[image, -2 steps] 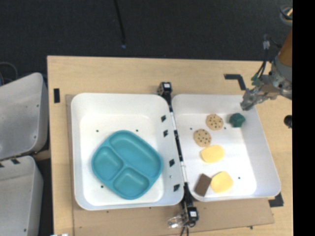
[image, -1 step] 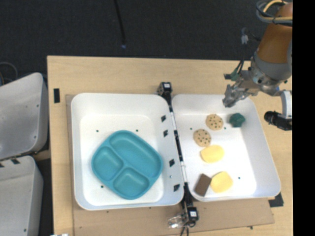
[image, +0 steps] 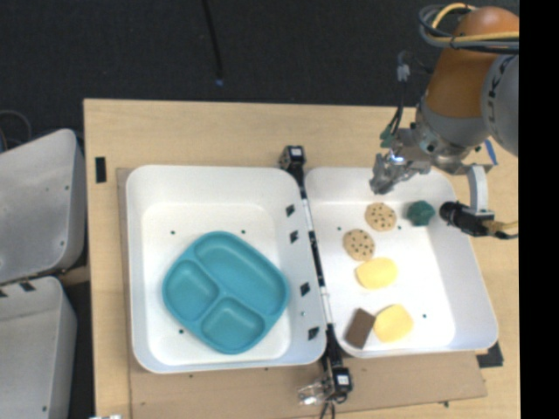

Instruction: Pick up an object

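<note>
A: Quick one. Where did we put the gripper (image: 385,180)?

B: We saw it hanging over the back of the right bin (image: 454,312), just above the upper cookie (image: 380,216). Nothing sat between its tips. Whether the claw was wide or narrow, we couldn't tell; it was too small and dark from above.

A: Candidates for the pick?

B: All in the right bin: we counted two cookies, the second cookie (image: 358,244) just below the first, a small green piece (image: 420,212) beside the upper one, two yellow pieces (image: 376,274) toward the front, and a brown block (image: 359,327) touching the front yellow one.

A: And the left bin (image: 148,199)?

B: We logged a teal divided plate (image: 225,292) lying flat there, well apart from the arm.

A: Why hover at the back?

B: We judged it was lining up on the upper cookie, the nearest thing. Flat cookie, so we flagged a likely slip.
</note>
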`<state>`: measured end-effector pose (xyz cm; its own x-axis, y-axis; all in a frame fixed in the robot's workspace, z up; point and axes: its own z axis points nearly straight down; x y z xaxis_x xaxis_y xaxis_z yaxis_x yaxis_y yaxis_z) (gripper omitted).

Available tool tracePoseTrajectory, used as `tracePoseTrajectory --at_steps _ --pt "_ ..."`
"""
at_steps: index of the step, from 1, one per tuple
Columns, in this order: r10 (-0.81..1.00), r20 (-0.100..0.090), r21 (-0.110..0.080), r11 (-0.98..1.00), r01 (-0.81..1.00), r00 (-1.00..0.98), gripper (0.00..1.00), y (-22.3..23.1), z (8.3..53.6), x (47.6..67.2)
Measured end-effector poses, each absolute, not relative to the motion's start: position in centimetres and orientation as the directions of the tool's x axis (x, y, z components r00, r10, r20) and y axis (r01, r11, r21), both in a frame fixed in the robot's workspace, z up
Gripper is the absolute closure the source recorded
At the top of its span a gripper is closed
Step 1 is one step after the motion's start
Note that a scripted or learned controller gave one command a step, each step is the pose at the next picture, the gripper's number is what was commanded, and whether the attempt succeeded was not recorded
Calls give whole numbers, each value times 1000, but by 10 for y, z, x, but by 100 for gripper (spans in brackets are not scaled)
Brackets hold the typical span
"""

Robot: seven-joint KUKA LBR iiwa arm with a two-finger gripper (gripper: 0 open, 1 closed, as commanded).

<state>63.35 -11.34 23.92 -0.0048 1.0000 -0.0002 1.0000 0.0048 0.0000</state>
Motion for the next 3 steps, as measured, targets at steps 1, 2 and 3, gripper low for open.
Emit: tracePoseTrajectory --at_steps 1,2,3 --pt "1000 0 3 6 1000 -6 100 -61 234 648" --pt "1000 1 0 6 1000 -6 100 -11 226 652" --pt "1000 1 3 7 1000 -7 100 37 241 653"
